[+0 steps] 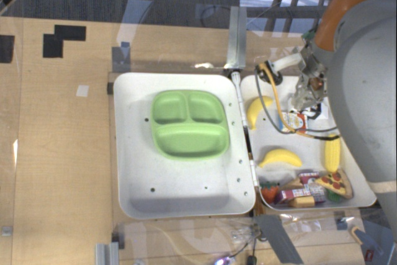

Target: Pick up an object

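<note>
The right bin [273,87] holds several toy foods. One yellow banana [256,111] lies at its left wall, and a second banana [280,158] lies lower down. A corn cob [332,154] and a pizza slice [335,181] rest at the right side. A dark red packet [296,195] sits at the front edge. My gripper [307,95] hangs over the upper middle of this bin, above a small orange and white piece [295,120] tangled with cables. Nothing is visibly held.
The left bin [133,189] carries a green divided plate [188,123] in its middle. A metal rail [236,40] stands behind the gap between the bins. The big grey arm [366,77] covers the right bin's right side. Black and yellow cables [270,93] loop beside the gripper.
</note>
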{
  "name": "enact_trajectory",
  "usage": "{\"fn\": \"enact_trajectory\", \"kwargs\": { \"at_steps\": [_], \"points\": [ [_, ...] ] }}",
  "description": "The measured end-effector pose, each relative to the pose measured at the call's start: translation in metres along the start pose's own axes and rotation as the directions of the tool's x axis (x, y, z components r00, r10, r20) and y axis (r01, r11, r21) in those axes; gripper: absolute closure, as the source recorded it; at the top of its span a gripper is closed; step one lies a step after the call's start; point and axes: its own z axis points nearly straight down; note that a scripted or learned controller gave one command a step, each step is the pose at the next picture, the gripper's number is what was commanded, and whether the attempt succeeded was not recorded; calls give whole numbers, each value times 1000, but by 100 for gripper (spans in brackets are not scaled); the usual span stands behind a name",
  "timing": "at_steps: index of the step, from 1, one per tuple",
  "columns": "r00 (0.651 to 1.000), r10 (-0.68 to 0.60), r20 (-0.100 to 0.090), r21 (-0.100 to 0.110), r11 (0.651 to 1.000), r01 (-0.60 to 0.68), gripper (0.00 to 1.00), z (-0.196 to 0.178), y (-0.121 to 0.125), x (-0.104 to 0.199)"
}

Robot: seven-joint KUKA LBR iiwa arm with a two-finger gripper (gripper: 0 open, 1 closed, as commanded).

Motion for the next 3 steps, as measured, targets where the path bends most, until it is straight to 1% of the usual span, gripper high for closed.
{"fn": "enact_trajectory", "kwargs": {
  "at_steps": [1,2,3],
  "points": [
    [951,-308,1,-1,951,308,100,0,32,-32],
    [958,-288,-1,-1,958,288,100,-36,24,-23],
    [1000,-3,-1,1,1000,3,100,-28,-13,-24]
  ]
}}
